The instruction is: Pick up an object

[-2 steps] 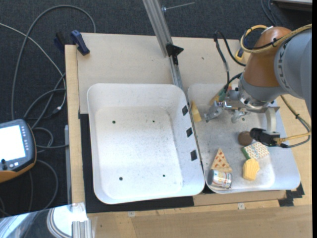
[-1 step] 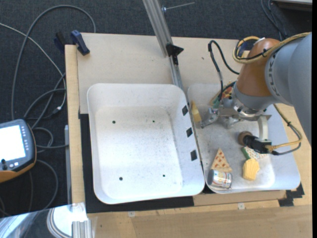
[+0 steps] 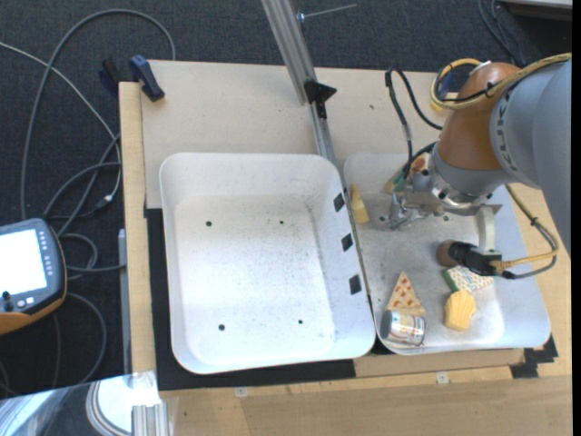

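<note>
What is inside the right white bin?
The right bin holds a pizza slice toy, a small can, a yellow corn toy. The end effector covers part of its floor.

Large white left bin (image 3: 254, 262) offers open floor at frame centre; smaller white right bin (image 3: 531, 312) crowded lower right by triangular pizza-slice toy (image 3: 405, 292), silver can (image 3: 403, 328), yellow corn-shaped toy (image 3: 460, 311).

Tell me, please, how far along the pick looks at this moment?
Done: the arm has reached over the right bin, its gripper low at the far end. In hand: nothing visibly gripped. Left: the grasp and lift; the pizza slice toy, can and yellow corn toy lie near the front.
</note>
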`<control>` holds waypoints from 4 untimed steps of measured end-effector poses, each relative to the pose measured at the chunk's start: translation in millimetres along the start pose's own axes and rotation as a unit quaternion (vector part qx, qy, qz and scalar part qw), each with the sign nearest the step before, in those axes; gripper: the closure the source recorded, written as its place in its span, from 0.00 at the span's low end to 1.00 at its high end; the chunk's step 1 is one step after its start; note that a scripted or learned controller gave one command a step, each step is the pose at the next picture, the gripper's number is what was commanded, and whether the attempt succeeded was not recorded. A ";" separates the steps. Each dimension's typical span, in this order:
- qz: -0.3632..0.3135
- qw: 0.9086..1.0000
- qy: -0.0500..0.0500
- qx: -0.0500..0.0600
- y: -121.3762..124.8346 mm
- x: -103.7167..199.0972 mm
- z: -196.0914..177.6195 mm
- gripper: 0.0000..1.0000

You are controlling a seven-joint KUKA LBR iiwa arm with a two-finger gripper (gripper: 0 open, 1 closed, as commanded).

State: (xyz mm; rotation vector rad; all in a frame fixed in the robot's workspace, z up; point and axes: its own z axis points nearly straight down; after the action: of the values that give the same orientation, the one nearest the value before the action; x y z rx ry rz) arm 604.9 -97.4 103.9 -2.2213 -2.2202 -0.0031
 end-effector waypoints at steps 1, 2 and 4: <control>-0.001 1.000 -0.001 -0.003 -4.2 3.5 -62.1 1.00; -0.001 1.000 -0.002 -0.004 -4.4 -6.0 -120.3 1.00; -0.003 1.000 0.000 0.001 -7.0 55.9 -178.0 1.00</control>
State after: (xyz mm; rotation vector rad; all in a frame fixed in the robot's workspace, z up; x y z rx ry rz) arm 597.8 -41.8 282.0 -2.2135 -2.2269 -0.0020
